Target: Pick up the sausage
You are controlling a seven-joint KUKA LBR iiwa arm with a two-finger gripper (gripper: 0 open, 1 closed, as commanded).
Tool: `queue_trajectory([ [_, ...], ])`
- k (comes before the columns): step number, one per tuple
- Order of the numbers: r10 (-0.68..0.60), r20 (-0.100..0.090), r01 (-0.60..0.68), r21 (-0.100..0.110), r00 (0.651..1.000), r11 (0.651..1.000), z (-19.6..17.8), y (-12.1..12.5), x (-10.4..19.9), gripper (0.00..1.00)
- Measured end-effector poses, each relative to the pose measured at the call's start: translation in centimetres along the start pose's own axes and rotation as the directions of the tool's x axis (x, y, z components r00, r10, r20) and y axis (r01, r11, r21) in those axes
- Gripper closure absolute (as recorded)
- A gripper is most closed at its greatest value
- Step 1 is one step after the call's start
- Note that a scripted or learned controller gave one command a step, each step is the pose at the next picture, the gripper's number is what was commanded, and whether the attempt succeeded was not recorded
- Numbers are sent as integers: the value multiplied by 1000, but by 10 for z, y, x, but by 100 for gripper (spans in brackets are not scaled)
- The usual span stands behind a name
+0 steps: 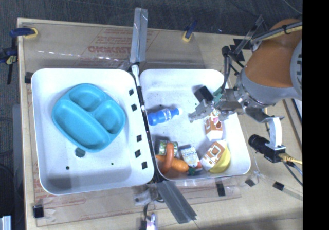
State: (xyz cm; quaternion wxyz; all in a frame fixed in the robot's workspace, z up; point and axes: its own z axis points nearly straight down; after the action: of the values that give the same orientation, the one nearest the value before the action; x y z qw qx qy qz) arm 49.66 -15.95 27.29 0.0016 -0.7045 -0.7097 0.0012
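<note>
Camera view, looking down at a slant on a wooden desk [61, 36] bearing two shallow white bins. The left bin [46, 172] holds a blue divided plate [90, 116]. The right bin [175, 81] holds a blue bottle [162, 116] lying near its middle and a heap of toy food along the near wall. In that heap, at the left, lies the sausage [168, 162], a reddish-orange cylinder pressed against an orange carrot [179, 165]; the two are hard to tell apart. A small carton [214, 127] and a banana [222, 162] lie to the right.

The grey arm reaches in from the right; its claw [198, 115] hangs over the bin's middle, well apart from the sausage, its jaws apart with nothing between them.

The sausage is probably light, stiff, smooth plastic that may roll. Best gripped across its middle, though neighbours crowd it.
</note>
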Motion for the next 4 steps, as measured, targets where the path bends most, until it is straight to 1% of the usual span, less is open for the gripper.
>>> queue_trajectory([
  [1, -202, 0, 202, 1, 979, 979, 130, 8, 18, 0],
  [2, -364, 25, 364, -14, 931, 931, 176, -16, 39, 0],
  [3, -368, 26, 368, -14, 930, 930, 166, -15, 38, 100],
  [4, -341, 2, 341, -4, 940, 940, 44, -18, 95, 100],
])
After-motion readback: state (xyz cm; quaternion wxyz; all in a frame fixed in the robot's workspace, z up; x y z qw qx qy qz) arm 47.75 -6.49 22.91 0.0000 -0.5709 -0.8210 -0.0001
